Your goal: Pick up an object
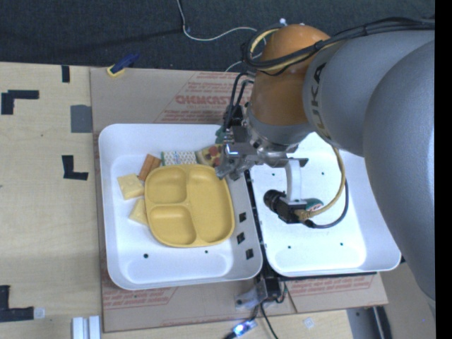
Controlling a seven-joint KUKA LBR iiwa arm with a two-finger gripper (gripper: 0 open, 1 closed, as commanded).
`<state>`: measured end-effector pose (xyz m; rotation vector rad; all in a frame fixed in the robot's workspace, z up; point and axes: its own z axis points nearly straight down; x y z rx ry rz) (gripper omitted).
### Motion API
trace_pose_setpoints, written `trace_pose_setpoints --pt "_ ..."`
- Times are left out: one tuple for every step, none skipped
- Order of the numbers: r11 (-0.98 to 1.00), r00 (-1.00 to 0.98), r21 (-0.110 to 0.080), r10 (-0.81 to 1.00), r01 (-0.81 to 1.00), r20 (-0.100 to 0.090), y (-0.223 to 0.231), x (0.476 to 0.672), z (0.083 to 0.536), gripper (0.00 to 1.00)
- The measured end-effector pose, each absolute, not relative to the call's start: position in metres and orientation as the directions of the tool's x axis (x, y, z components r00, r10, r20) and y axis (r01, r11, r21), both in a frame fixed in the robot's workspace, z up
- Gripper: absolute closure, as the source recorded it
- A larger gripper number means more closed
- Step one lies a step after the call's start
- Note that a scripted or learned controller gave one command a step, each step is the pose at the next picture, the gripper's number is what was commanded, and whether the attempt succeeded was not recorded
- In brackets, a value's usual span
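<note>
Yellow divided plate [189,205] in left bin [113,260], partly covering small food pieces [131,186], hand [227,157] at bin's far right corner, mostly hidden under the wrist, its grip impossible to tell

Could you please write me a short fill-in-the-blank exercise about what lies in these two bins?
1. The yellow plastic tray with three compartments lies in the ____ white bin.
2. The grey arm's wrist carries a band coloured ____.
3. The pale yellow square pieces lie against the tray's ____ edge.
4. The small orange-brown block lies in the ____ bin as the tray.

Missing words: left; orange; left; same
</note>
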<state>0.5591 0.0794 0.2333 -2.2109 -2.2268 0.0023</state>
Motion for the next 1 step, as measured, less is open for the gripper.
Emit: trace_pose_setpoints --pt "0.003 -0.003 -0.004 1.0 1.0 0.0 0.0903 0.5477 0.2335 1.0"
